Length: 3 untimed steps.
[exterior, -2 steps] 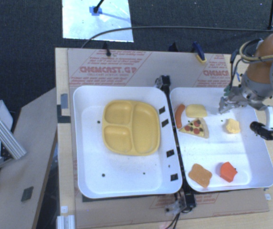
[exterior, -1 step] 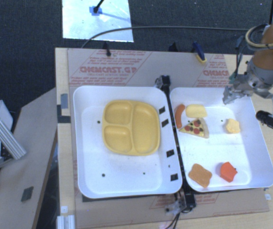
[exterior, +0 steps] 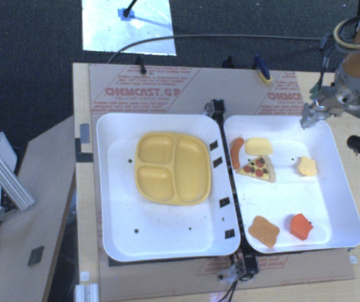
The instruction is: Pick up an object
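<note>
The right bin (exterior: 343, 200) holds several toy foods: a red sausage (exterior: 236, 153), a pale yellow piece (exterior: 258, 146), a pizza slice (exterior: 257, 168), a small yellow chunk (exterior: 306, 166), a toast-like piece (exterior: 264, 231) and a red-orange block (exterior: 301, 226). My gripper (exterior: 310, 116) hangs over the bin's far right corner, above and to the right of the small yellow chunk, apart from every item. Nothing shows between its fingers.
The left bin (exterior: 120, 231) bears a yellow divided plate (exterior: 172, 168). Black clips (exterior: 221, 162) run along the seam between the bins. A blue clamp (exterior: 263, 70) sits on the board behind the right bin. A metal frame (exterior: 4, 175) stands at the far left.
</note>
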Tool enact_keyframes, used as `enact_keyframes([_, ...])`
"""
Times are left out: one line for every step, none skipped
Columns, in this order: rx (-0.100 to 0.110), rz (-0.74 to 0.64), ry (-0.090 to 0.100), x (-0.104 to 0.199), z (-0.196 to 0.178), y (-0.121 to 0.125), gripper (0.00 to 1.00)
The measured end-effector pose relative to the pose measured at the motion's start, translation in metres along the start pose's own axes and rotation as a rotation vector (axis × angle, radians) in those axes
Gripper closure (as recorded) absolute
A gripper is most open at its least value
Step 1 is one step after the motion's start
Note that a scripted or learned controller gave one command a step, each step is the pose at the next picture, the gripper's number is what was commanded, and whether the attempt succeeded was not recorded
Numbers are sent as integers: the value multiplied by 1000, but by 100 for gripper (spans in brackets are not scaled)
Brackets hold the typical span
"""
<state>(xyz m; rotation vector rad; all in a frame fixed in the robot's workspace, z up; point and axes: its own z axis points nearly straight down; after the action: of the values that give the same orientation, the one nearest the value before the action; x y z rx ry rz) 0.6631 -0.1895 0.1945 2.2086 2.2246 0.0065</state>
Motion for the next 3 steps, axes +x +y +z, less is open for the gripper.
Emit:
enact_keyframes([-1,3,-1,-5,-62,-5,100])
enact_keyframes([5,-2,3,43,-70,-27,100])
enact_keyframes([9,-2,4,94,-54,-50,100])
